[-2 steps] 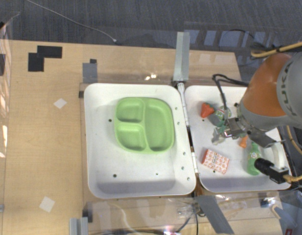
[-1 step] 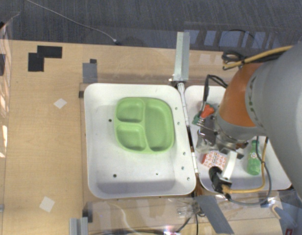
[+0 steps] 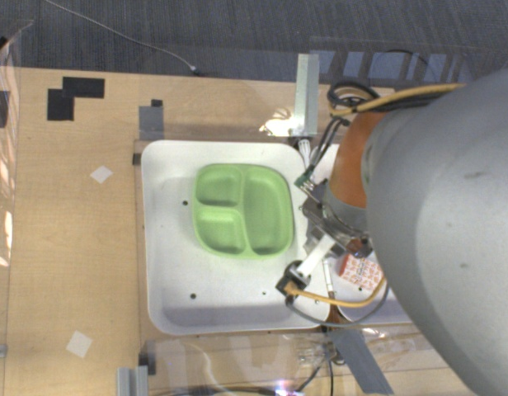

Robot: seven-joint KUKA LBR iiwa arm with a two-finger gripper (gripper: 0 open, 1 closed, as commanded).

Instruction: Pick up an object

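So, arm: the grey arm (image 3: 435, 221) leans in from the right, its bulk over the right bin (image 3: 378, 310).
Gripper: the gripper (image 3: 341, 242) hangs low by the seam between the two bins. From where I stand I cannot tell whether it is open or closed, or whether it has hold of anything.
Left bin: the left bin (image 3: 167, 246) holds a green divided plate (image 3: 242, 209), lying flat near its middle, just beside the gripper but apart from it.
Right bin: a red-and-white packet (image 3: 359, 269) peeks out just below the gripper, mostly hidden.
Progress: nothing looks lifted, I'd say, so the pick is not yet done.
Left to do: close on one object and raise it clear.
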